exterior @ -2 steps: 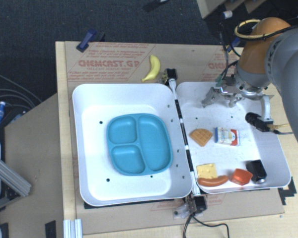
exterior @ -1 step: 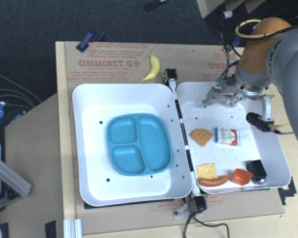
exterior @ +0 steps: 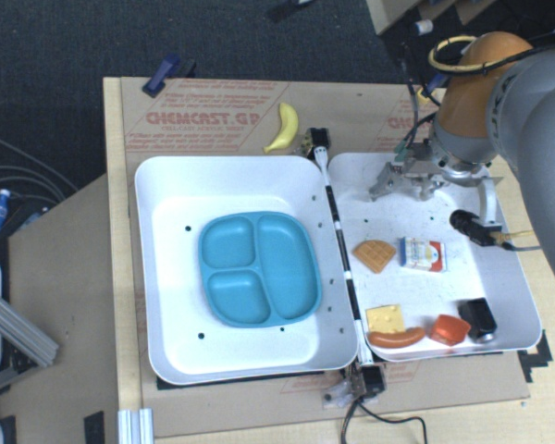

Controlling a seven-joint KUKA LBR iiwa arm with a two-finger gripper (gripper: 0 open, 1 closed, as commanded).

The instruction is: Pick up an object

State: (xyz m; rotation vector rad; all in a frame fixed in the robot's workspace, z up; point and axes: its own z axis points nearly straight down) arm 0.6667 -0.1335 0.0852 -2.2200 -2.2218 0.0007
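Gripper (exterior: 409, 179) low over the far end of the right bin (exterior: 509, 285), fingers spread open, nothing between them. Nearer the camera, well apart: waffle (exterior: 375, 254) and small carton (exterior: 421, 254) mid-bin; cheese wedge (exterior: 385, 318), sausage (exterior: 396, 338), red piece (exterior: 450, 329), black block (exterior: 478, 318) along the near edge.

Gripper (exterior: 402, 179) low, fingers seemingly apart

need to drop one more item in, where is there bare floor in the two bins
Left bin: bare strips all round the blue tray. Right bin: bare in the middle, between the tool and the waffle. Its near edge is crowded: cheese, sausage, red piece, black block.
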